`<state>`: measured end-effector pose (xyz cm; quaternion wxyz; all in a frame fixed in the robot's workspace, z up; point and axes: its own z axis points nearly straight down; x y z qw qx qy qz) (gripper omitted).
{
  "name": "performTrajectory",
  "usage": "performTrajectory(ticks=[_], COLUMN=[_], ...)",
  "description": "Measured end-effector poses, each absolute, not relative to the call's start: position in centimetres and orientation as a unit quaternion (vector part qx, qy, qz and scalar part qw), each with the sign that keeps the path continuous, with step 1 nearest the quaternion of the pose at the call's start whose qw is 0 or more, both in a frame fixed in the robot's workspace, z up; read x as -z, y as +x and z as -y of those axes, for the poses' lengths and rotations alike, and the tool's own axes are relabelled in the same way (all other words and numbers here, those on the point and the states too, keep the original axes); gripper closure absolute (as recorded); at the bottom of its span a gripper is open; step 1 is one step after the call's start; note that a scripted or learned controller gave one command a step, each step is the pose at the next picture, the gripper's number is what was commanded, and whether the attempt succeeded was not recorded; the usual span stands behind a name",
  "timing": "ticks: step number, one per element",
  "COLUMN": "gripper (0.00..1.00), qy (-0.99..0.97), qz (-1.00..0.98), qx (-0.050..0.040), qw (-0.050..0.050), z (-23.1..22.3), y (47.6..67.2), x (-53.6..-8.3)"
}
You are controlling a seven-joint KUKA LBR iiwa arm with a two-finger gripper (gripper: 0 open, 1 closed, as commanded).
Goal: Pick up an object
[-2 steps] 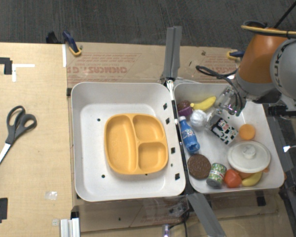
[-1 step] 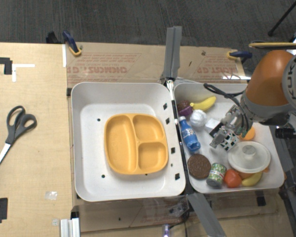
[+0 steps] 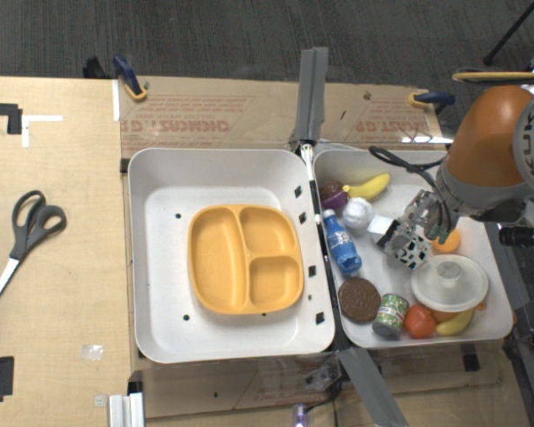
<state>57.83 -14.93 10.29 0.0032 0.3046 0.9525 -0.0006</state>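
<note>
Free room and obstacles across the two bins.

The left bin (image 3: 151, 265) offers open floor all round its yellow divided plate (image 3: 246, 259), widest along the left and near walls. The right bin (image 3: 489, 327) is crowded: a banana (image 3: 370, 186), blue bottle (image 3: 342, 243), brown disc (image 3: 360, 299), green can (image 3: 391, 314), tomato (image 3: 419, 321) and white lidded bowl (image 3: 449, 280) lie close together, with little floor between them. The gripper (image 3: 416, 234) and arm (image 3: 491, 145) stand over its right side. The bench (image 3: 53, 310) left of the bins carries scissors (image 3: 25, 234).
</note>
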Motion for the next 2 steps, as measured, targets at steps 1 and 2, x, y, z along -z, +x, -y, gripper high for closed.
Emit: performTrajectory(ticks=[1,2], gripper=[1.00,1.00], qy=[0.337,0.423], qz=[-0.942,-0.906], qx=[0.0003,0.0005], qw=[0.001,0.001], z=[10.5,7.0], y=[60.5,62.2], x=[-24.8,-27.4])
